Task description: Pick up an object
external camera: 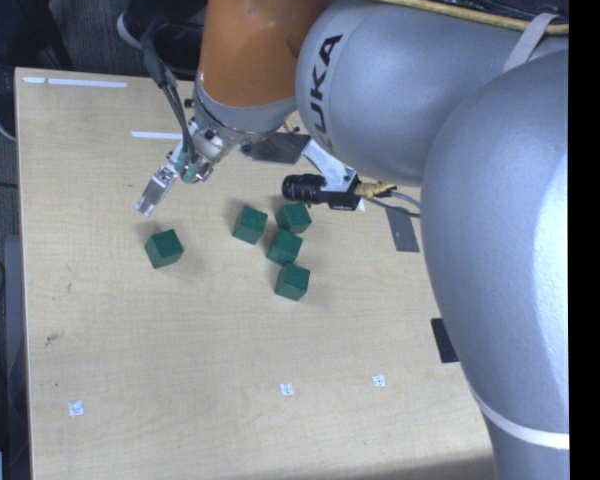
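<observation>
- The gripper [152,196] hangs low over the pale surface [210,368], tilted down and to the left; nothing sits between its tips, and whether it is open or closed I cannot tell.
- Just below it and slightly right lies a lone green cube [164,248] — the nearest candidate, apart from the gripper.
- Four more green cubes [277,238] cluster to the right, two of them touching or nearly so.
- Judged step: the approach, with no grasp made yet.
- The next move likely calls for a short shift toward the lone cube, then a straight descent to straddle it.
- The arm [380,88] reaches in from the right, its orange band [245,43] above the wrist, bulk looming over the far side.
</observation>
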Available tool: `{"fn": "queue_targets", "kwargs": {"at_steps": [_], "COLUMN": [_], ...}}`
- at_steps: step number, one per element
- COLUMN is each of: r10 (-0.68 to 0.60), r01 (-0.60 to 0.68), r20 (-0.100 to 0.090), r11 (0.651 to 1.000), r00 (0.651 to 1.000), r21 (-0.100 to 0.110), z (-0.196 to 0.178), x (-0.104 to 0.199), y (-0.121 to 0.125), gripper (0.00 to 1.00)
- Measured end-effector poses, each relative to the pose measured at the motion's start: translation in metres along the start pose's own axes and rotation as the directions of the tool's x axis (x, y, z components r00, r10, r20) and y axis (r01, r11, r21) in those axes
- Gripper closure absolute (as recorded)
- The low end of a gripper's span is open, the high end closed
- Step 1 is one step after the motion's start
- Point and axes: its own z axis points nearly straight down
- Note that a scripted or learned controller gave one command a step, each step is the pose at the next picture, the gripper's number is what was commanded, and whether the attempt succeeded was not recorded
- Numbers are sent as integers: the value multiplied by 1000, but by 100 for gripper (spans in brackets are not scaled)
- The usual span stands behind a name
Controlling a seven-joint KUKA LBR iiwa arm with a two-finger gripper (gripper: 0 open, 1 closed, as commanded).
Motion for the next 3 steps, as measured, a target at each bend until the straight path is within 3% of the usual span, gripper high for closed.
{"fn": "queue_targets", "kwargs": {"at_steps": [1,2,3], "r10": [-52,-59,86], "r01": [52,59,-86], "r20": [3,4,4], "r11": [999,998,996], "r00": [999,998,996], "r21": [-2,-2,-3], "z": [-56,-67,-162], "x": [-55,-55,-99], "y": [-9,-8,-63], "gripper": [0,100,100]}}
